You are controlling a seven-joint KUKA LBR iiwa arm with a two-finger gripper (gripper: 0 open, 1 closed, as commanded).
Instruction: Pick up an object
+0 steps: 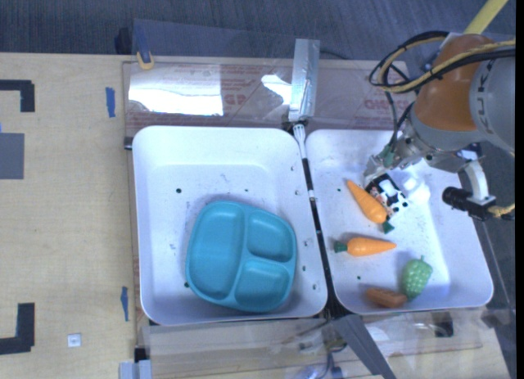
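End effector (pixel 391 174): low in the right white bin (pixel 458 291); grip cannot be told.
Orange plastic carrot (pixel 367 202): just beside it, lower left.
Black-and-white toy (pixel 395 198): directly below it.

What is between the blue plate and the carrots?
In the camera view, the raised rims where the two white bins meet lie between the blue plate and the carrots; otherwise only bare bin floor.

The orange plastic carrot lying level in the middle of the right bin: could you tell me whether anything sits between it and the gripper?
Yes. A second orange carrot, tilted, lies between the level carrot and the gripper, beside a small black-and-white toy.
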